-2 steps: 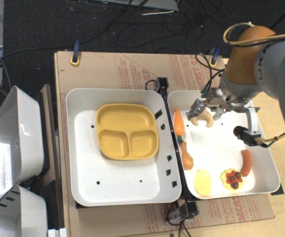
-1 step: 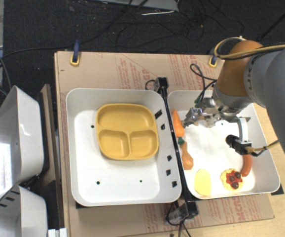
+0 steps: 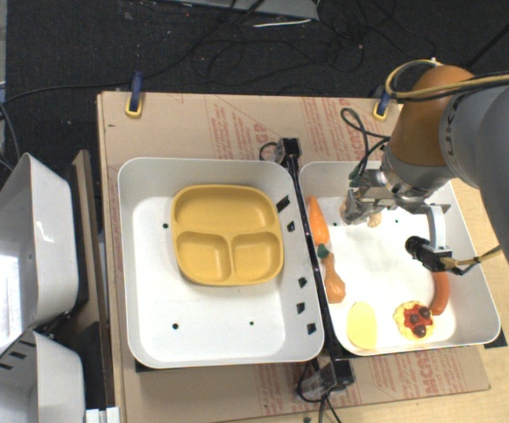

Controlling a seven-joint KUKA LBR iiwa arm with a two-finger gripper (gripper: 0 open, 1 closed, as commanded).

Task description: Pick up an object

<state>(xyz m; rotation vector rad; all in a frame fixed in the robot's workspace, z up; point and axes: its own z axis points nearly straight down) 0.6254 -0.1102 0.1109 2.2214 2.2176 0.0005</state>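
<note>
The gripper (image 3: 360,208) hangs over the right bin's (image 3: 470,276) far left corner, its finger state impossible to tell, while a carrot (image 3: 318,223), sausage (image 3: 439,293) and yellow piece (image 3: 362,323) lie below.

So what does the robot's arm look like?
The arm is fat, round and grey, with a shiny orange band above its wrist. Thin black cables loop beside it. At the end sits a small grey metal gripper.

Yellow plate (image 3: 228,234) (white bins (image 3: 149,324)).
</note>
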